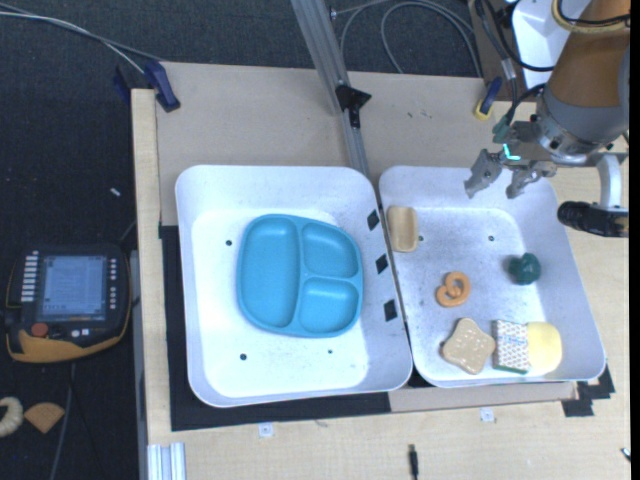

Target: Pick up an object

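A blue divided plate (299, 274) lies in the left bin (200, 368), far left of the claw (503, 179). Nearer, below it in the right bin (575, 298): tan piece (402, 227), orange pretzel (453, 289), cracker (468, 345), green ball (523, 267). The claw hangs spread, empty, over the bin's far rim.

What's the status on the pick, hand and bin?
Hand open, holding nothing, above right bin's far edge. Green ball nearest, untouched. Path clear.

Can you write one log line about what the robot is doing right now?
hand: open, above right bin far edge | holding: nothing | nearest: green toy | left bin: blue plate
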{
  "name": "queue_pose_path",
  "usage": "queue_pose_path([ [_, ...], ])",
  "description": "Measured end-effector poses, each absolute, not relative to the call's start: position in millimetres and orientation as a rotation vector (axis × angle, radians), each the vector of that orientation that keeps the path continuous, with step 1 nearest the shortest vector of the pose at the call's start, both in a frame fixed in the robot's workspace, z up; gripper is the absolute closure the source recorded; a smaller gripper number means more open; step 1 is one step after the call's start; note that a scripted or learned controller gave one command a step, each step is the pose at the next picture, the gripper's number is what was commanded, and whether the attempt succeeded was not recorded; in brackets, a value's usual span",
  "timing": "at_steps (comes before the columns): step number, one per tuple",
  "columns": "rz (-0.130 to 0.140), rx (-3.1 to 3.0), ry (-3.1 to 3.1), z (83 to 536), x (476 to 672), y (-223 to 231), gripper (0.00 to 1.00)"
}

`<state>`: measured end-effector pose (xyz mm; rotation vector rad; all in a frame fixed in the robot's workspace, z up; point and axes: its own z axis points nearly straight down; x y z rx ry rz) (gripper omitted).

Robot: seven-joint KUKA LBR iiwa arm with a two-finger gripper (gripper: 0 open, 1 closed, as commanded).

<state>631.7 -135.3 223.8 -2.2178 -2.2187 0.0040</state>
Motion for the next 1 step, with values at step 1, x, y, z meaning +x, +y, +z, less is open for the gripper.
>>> queue_pose_path([
  [1, -0.001, -2.220, -2.222, 226.1, 632.9, -135.3, 0.00],
])
